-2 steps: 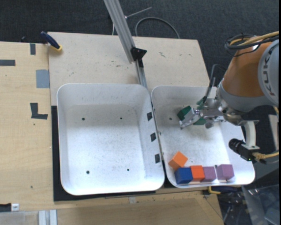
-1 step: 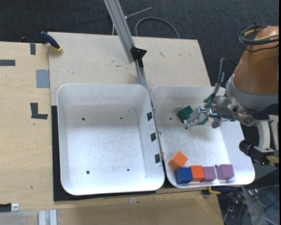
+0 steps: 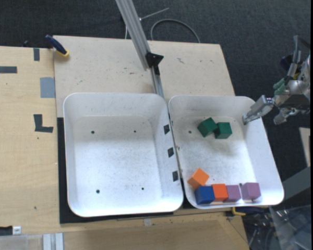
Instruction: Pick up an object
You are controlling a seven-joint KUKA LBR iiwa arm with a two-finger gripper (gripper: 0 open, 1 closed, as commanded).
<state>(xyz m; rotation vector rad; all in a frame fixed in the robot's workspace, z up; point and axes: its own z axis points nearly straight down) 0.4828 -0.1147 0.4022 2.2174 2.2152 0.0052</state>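
**Gripper at the right rim, blocks untouched in the right bin**

The gripper sits at the far right edge of the right bin, with one grey finger reaching over the rim. Nothing is between its fingers. Whether they stand apart or together cannot be told from this slanted view.

Candidate objects all lie in the right bin. Two green blocks rest touching each other near the bin's far side, close to its centre line and nearest to the gripper. An orange block sits tilted near the bin's near left corner. Just behind the near rim, a row runs left to right: a blue block, a second orange block, and two purple blocks, each touching its neighbour.

The row pressed against the near wall probably leaves little finger clearance; the green pair, standing in open floor, appears the easier target, though the two touch.

The left bin holds no blocks. A metal rail crosses the bench's far edge above the bins' shared wall.

No brand, label or legible writing is visible on any item.
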